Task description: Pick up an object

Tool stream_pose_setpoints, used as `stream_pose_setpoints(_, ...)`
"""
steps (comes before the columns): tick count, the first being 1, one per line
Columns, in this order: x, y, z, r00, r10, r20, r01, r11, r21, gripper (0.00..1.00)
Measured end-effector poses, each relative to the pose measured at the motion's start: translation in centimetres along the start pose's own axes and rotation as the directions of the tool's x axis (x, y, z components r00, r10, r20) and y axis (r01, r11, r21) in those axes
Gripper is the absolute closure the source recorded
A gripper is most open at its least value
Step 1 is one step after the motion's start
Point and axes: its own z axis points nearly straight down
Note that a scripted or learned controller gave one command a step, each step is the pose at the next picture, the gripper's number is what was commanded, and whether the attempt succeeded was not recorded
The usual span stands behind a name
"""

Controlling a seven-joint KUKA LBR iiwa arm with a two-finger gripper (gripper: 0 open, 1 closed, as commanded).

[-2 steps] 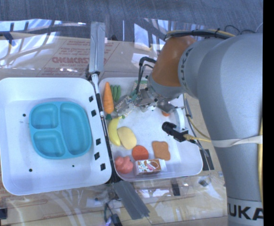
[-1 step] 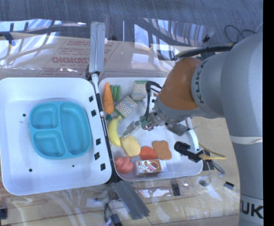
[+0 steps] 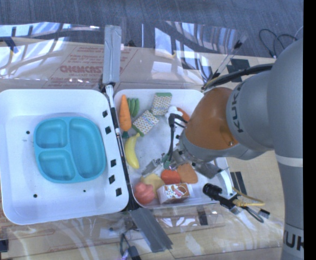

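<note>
Left of the bench's centre divider, the left bin holds a blue three-compartment plate lying flat. Just right of the divider, the right bin holds toy food: a carrot at the top beside a green vegetable, then two patterned blocks, a banana below the carrot, and near the bottom a peach-coloured fruit, a yellow piece, a red piece, a small labelled packet and a brown piece. Further right of the divider, the grey arm with its orange band reaches down; its gripper sits low among the bottom pieces, and whether it is spread or pinching anything cannot be told
</note>
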Motion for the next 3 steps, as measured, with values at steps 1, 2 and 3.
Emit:
stream_pose_setpoints(1,-2.2,2.1,0.1,0.998,-0.061,-0.001,0.061,0.998,0.003,0.0)
stream_pose_setpoints(2,-1.7,4.7,-9.6,0.985,-0.175,0.002,0.175,0.985,0.001,0.0)
stream_pose_setpoints(3,-3.4,2.6,-9.6,0.99,-0.138,-0.004,0.138,0.99,0.008,0.0)
